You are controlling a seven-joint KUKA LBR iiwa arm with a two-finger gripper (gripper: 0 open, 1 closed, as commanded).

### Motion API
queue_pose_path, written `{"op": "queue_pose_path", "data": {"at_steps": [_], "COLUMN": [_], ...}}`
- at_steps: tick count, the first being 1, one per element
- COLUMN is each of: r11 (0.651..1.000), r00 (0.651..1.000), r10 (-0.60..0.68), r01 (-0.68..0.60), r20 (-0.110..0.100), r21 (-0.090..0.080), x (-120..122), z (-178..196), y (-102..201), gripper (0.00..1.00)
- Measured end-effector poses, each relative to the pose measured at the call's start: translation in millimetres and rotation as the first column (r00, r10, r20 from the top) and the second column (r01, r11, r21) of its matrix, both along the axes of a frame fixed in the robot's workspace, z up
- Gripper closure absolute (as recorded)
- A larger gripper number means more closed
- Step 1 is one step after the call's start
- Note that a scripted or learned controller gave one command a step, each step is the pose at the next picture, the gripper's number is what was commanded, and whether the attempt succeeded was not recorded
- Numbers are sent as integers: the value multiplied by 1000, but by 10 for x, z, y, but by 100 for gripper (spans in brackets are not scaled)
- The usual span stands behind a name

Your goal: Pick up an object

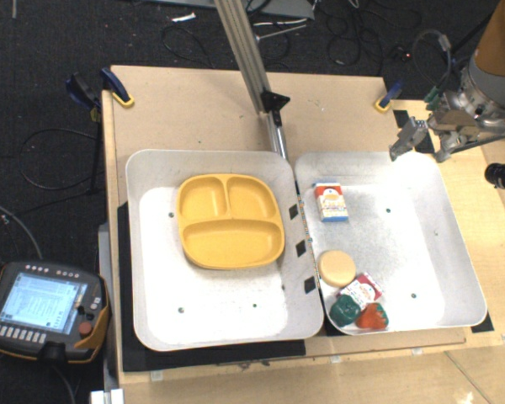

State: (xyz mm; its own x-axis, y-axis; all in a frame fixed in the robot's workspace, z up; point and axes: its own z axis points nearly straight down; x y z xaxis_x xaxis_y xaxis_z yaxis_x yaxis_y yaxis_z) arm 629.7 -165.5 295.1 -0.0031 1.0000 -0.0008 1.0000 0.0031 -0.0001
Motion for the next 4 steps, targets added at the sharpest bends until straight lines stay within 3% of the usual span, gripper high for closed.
{"op": "queue_pose_path", "data": {"at_steps": [1, 4], "r11": [1000, 1000], "r00": [1000, 1000], "r10": [0, 0], "r01": [0, 0], "r20": [0, -6], "r21": [0, 2], "x": [0, 71], "z": [0, -1785], "y": [1, 19], "gripper": [0, 0]}}
